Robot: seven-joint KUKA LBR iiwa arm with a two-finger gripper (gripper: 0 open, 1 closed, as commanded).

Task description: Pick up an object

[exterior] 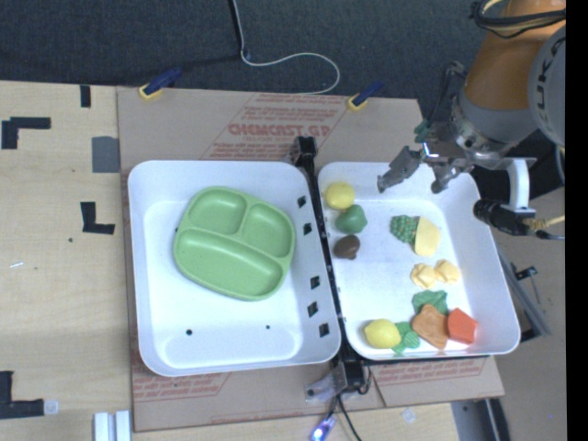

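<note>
Camera view, arm: the grey arm with the orange band enters at 2 o'clock and ends over the far edge of the right shallow white plastic bin (487, 246).
Hand: the two-finger hand (418, 178) hangs with its dark fingers spread apart and nothing between them.
Candidates: a small round yellow toy fruit (340, 195), a green toy vegetable (351, 218) and a brown rounded piece (346, 244) lie in a column at 9 o'clock of that bin; a green-and-yellow wedge (415, 232) sits nearest the hand, at its 6 o'clock.
Left bin: the left white bin (147, 246) carries a green sectioned plastic plate (234, 242).
Progress: no object is lifted; choosing, descending, closing and raising are all left, by my reading.
Hard to make out: the heap of yellow, orange, red and green pieces at 5 o'clock overlaps, so separate items are unclear; the hand's height above the bin cannot be judged.
</note>
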